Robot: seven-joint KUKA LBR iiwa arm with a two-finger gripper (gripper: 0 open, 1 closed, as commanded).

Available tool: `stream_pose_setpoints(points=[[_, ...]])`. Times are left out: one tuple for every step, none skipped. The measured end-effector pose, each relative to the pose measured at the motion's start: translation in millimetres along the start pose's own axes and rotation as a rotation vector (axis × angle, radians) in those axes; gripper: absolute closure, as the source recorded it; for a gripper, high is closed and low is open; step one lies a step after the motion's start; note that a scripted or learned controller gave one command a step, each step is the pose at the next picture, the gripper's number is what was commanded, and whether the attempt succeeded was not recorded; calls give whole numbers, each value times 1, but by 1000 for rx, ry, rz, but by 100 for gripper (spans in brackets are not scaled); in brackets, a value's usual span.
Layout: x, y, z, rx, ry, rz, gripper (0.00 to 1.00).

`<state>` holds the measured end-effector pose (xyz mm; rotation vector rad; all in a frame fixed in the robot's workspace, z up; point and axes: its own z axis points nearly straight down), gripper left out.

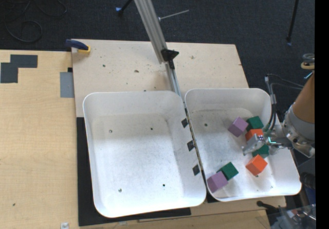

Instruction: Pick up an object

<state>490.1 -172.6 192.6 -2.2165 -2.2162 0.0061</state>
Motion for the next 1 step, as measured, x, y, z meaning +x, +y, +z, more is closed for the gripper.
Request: stream_pose_setpoints(points=[[0, 1, -2, -5, -1, 3, 0]])
